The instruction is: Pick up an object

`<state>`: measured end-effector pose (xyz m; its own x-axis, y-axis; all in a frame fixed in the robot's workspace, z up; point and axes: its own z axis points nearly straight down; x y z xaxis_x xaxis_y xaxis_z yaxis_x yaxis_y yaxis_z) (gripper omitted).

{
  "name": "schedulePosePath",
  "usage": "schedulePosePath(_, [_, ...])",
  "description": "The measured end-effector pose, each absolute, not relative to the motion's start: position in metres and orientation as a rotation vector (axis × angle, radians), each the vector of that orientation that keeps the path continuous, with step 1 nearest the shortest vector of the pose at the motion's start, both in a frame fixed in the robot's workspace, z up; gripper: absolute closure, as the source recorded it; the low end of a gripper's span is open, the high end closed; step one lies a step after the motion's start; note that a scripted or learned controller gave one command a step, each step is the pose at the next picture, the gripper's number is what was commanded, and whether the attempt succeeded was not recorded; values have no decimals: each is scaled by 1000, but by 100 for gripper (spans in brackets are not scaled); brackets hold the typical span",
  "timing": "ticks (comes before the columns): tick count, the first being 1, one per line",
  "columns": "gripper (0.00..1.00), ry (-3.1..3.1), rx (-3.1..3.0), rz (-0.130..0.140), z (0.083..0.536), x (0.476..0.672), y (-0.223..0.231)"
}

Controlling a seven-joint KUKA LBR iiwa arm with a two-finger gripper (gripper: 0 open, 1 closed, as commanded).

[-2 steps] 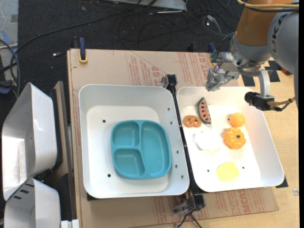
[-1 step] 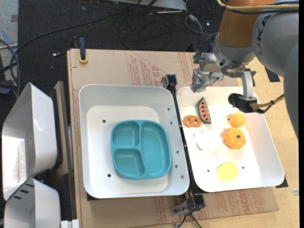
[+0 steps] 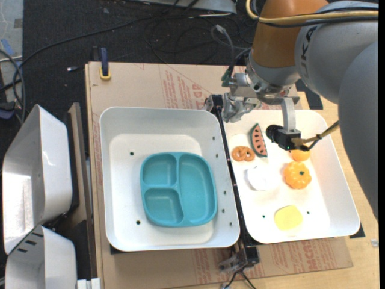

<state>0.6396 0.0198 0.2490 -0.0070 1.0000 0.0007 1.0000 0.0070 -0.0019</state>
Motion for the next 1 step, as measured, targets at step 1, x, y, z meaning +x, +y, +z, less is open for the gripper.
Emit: schedulePosePath(1, [100,-2228,-2212,2,234,627,69])
